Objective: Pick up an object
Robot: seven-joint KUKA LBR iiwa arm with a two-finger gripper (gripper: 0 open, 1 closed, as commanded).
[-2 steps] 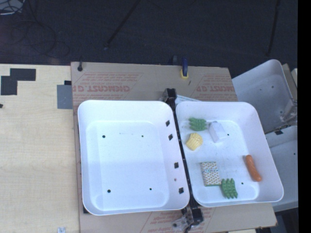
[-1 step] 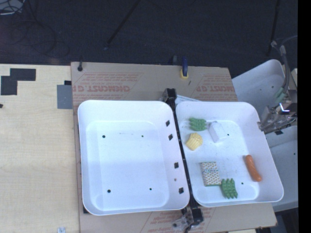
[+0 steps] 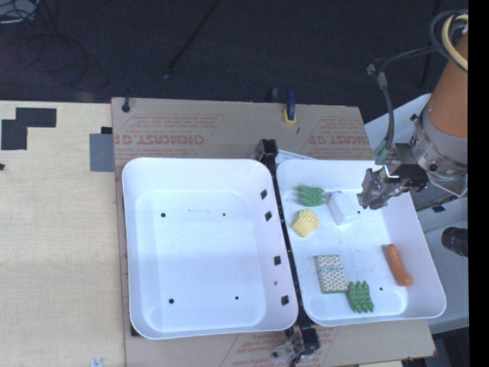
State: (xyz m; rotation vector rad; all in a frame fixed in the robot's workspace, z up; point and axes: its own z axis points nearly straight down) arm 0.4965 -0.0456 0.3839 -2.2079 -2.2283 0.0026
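The right bin (image 3: 425,306) holds several small objects: a green knobbly piece (image 3: 310,196) near its back, a yellow corn-like piece (image 3: 305,222), a white block (image 3: 337,206), a patterned square pad (image 3: 330,273), a second green piece (image 3: 360,296) near the front, and an orange carrot-like stick (image 3: 397,264) at the right. My gripper (image 3: 372,192) hangs over the back right part of this bin, just right of the white block, with nothing visibly between its fingers.
The left bin (image 3: 199,247) sits beside the right one, joined by black clips along the shared wall (image 3: 276,235). Brown cardboard lies under both bins. A cable loops above the arm at the upper right.
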